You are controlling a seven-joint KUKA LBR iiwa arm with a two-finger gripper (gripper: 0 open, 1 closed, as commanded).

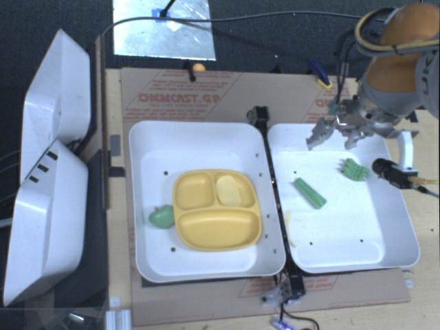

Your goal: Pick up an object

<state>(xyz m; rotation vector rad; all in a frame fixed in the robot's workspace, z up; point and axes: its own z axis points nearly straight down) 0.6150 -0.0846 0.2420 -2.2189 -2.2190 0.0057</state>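
We are looking down on a green stick-shaped object (309,192) lying at a slant on the floor of the right bin (344,253), a little left of the bin's middle. A second green object (355,170), shorter and ridged, is sitting toward the bin's far right side, well apart from the first.

Above the far edge of that bin, the gripper (335,135) is hanging from the grey arm (395,67), which is reaching in from the right with its orange band showing near the frame's top corner. We are seeing its two fingers (317,136) spread apart, with nothing between them; they are not touching either green object.

In the left bin (148,184), a yellow divided tray (218,209) is resting near the middle, and a small green rounded object (162,216) is sitting just beside the tray's left edge. The two bins are lying side by side on a brown sheet with red lettering (179,91) covering the bench. Beyond it, a shiny metal plate (165,19) is lying on the dark surface, and a white housing (48,170) is standing at the left of the view.
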